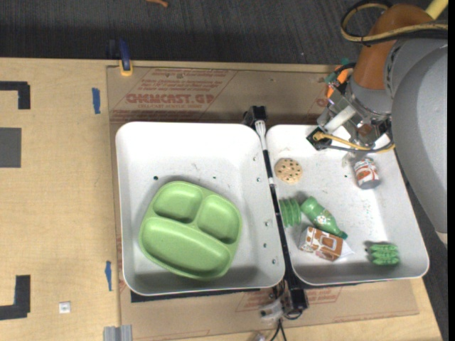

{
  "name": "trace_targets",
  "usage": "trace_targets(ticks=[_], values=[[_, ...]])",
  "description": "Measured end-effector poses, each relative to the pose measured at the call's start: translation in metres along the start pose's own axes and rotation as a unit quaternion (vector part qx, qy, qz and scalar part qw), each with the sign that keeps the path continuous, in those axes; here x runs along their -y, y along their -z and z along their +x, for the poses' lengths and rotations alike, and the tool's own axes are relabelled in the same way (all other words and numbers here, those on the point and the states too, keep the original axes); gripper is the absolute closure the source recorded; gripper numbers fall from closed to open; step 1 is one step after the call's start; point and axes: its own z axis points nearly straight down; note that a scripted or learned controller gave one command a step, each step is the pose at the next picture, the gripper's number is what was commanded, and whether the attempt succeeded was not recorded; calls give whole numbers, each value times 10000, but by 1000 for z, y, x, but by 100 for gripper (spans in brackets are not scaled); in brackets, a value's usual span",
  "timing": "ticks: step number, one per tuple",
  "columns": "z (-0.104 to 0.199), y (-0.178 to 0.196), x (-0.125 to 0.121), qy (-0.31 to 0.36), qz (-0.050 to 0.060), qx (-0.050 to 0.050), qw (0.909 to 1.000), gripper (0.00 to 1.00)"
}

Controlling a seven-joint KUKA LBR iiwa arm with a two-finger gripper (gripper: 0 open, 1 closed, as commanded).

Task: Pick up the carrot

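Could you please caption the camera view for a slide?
Gripper above the far corner of the right bin; green divided tray in the left bin.

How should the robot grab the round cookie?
Come from straight above and pinch the cookie by its rim. It lies flat and round, apart from other things. The right bin has its wall close on the cookie's left, so probably pinch across the far and near edges.

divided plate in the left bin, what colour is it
The plate is plain light green, no pattern; the camera view shows it well.
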Motion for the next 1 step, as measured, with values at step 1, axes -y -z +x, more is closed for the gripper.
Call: trace_targets(ticks=[1], values=[[-15,4,-13,-1924,-1,-2,9813,0]])
